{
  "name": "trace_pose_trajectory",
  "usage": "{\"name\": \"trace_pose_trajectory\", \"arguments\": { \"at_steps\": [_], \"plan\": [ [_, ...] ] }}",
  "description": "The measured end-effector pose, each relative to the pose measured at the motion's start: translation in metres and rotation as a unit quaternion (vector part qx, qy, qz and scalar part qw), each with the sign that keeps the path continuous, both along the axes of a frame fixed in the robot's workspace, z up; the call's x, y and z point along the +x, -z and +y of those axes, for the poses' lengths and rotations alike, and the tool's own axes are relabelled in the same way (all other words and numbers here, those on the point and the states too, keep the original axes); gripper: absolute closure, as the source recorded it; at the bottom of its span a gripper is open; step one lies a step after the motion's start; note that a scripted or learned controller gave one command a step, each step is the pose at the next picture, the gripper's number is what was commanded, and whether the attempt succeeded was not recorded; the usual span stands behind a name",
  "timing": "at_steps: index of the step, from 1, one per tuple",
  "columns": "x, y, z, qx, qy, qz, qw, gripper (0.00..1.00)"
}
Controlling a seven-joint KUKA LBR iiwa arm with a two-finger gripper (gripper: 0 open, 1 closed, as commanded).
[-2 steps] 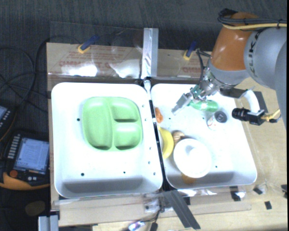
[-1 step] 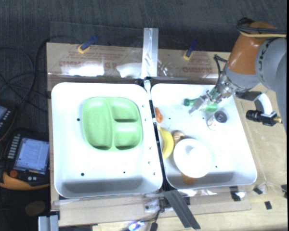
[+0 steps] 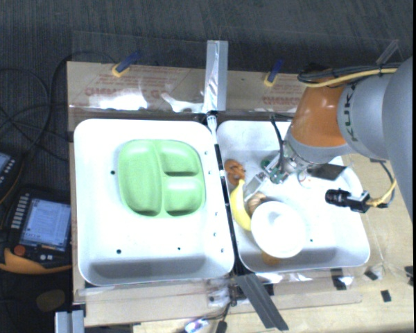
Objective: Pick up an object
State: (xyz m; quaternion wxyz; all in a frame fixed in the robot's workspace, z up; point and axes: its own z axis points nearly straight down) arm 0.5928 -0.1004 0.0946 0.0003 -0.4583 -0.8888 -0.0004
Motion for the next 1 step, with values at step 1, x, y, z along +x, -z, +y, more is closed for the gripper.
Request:
{"name": "trace_pose_trajectory", "arguments": {
  "at_steps": [1],
  "plan": [
    [-0.0097,-0.0892,0.0232,0.0004,-0.035,-0.001,0.9994,0.0]
  ]
}}
